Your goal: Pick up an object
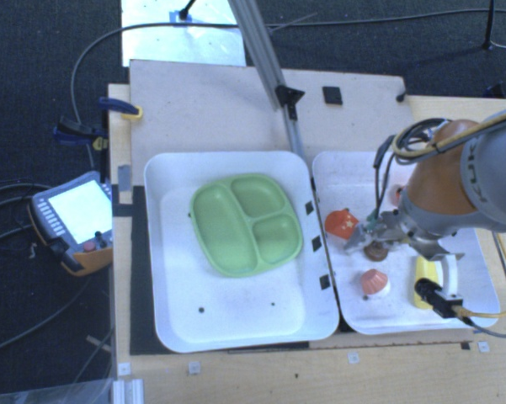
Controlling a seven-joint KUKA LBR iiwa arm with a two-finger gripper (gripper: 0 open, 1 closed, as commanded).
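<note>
A grey arm with an orange band reaches over the right bin (488, 297), its pincer (364, 240) low above a small brown object (375, 251); whether its jaws are open cannot be told. Just left lies an orange-red object (341, 222), and nearer the front a pinkish one (374, 282). A yellow block (426, 272) lies with its long axis front to back. The left bin (164, 310) holds a green three-compartment tray (245, 223) set diagonally.

Both bins (177, 310) were white; divided plate (246, 223) in left bin pale green; right bin held an orange-red obj (342, 222), a pink-and-white obj (374, 283), a yellow obj (426, 271); arm (463, 175) grey w/ orange band.
</note>
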